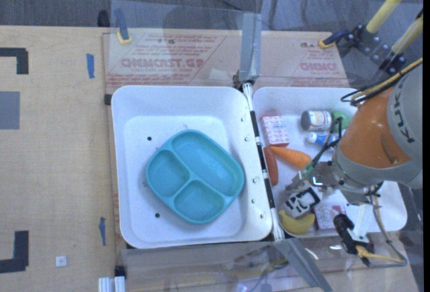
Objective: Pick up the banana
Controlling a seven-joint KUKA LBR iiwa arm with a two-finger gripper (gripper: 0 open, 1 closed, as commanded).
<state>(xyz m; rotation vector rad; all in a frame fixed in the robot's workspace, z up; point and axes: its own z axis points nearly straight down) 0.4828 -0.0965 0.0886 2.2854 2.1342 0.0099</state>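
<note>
The yellow banana (297, 222) lies in the near left corner of the right bin (396, 213), partly covered from above. My gripper (302, 200), black and white, hangs directly over the banana's upper edge, very close to it or touching it. The grey arm with its orange band (369, 136) reaches in from the right and hides much of the bin's middle.
Also in the right bin are an orange carrot (290, 156), a red pepper-like item (271, 168), a pink box (275, 128), a silver can (316, 119) and a pale packet (329, 215). The left bin (134, 109) holds a blue divided plate (195, 176). The bins' shared wall (259, 163) runs close to the banana.
</note>
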